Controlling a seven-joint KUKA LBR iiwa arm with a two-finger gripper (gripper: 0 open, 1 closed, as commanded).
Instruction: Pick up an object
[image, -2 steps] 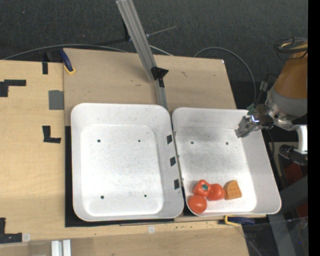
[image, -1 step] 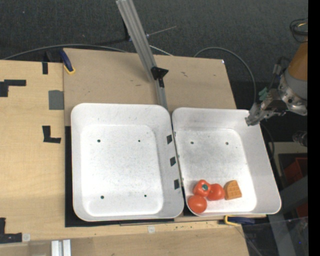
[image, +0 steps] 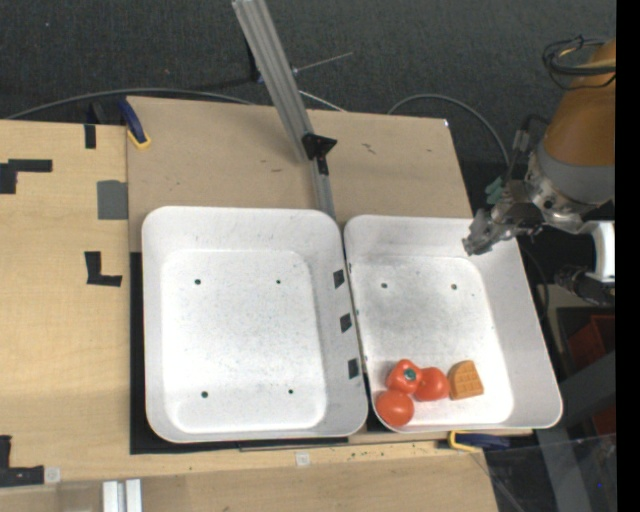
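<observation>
A red tomato-like cluster (image: 410, 388) is seen in the right bin's (image: 520, 300) near corner, its long axis slanting from near-left to far-right, a small orange block (image: 464, 380) just beside it. The gripper (image: 478, 240) is held over the far right rim, well apart; its closure cannot be told.

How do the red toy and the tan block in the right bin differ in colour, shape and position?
The red toy is bright red and made of rounded lobes, with a small teal spot on top; the tan block is orange-tan, squarish and ridged. The red toy is larger and reaches the right bin's front-left corner; the tan block lies to its right in the camera view, beside it. Both lie near the bin's front edge, far from the gripper.
</observation>
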